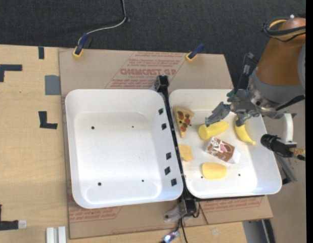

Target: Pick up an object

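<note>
The right bin [262,184] holds several toy foods. A pizza slice [183,120] lies by the divider, and a small yellow wedge [185,153] sits below it. A yellow oblong piece [213,130] is in the middle, with a banana [244,134] to its right. Nearer the front are a brown-and-white packet [221,149] and a yellow lemon-like lump [214,171]. My gripper [225,119] hangs open over the bin's upper middle. One finger slants toward the oblong piece and the other points at the banana. Nothing sits between the fingers.
The left bin [116,151] lies beside the right one, with a black divider clip strip [169,135] between them. Both rest on a cardboard sheet [146,70]. The arm's orange band [282,49] and wrist fill the upper right. A cable [108,27] trails at the back.
</note>
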Available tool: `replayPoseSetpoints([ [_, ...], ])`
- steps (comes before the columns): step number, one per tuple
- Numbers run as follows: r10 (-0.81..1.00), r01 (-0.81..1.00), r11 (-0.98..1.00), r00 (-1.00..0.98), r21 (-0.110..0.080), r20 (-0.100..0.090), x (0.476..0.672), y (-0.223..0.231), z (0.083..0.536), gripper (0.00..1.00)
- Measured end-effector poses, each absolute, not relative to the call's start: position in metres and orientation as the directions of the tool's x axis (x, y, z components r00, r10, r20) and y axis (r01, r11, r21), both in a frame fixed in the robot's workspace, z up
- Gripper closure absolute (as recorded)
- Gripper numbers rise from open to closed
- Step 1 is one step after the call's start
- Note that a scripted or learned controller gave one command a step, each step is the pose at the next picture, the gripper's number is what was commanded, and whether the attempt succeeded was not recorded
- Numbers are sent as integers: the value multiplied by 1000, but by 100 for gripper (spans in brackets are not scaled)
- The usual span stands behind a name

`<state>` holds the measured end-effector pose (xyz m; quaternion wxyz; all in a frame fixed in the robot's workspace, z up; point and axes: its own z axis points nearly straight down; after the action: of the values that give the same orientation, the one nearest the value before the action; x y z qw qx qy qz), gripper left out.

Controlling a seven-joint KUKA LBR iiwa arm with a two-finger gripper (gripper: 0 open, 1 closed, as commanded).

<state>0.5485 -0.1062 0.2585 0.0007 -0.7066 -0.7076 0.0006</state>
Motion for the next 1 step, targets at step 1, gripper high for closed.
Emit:
replayPoseSetpoints([
  [1,1000,1000,0,0,-13,2,530,-111,124,0],
])
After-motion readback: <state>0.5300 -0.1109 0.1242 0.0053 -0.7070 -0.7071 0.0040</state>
